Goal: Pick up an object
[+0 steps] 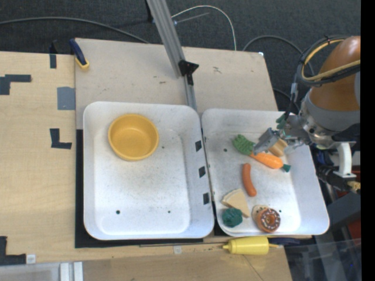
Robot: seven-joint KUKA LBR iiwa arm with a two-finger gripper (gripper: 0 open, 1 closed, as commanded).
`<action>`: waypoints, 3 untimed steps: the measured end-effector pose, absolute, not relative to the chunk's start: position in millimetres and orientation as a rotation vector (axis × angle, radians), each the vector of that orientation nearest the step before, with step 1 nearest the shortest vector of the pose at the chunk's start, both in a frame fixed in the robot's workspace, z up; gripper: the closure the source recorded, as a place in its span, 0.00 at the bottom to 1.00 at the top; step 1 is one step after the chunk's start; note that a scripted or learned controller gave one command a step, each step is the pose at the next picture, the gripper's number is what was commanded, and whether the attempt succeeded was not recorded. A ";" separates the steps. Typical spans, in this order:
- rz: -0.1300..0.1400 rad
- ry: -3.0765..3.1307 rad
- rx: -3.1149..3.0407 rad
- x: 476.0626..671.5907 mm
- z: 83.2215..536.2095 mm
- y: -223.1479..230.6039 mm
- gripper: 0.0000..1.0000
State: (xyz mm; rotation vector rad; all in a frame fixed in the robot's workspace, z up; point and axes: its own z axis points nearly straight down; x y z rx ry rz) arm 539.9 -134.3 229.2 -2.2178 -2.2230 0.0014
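my pincer hovers over the small orange plastic carrot in the right white bin, grip state unclear; it looks light, rigid, slick, so i'd pinch mid-body

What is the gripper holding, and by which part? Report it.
Cannot be told. The gripper sits low in the right bin, right at the carrot, but no object shows between its fingers.

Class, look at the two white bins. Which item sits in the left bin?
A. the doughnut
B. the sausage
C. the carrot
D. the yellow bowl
D. The yellow bowl sits in the upper part of the left bin, while the carrot, doughnut and sausage all lie in the right bin.
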 end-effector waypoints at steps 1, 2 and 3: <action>0.002 -2.223 -2.218 539.9 229.2 -134.4 0.00; 0.008 -2.218 -2.215 532.2 169.3 -127.3 0.00; 0.008 -2.219 -2.216 538.3 108.5 -124.1 0.00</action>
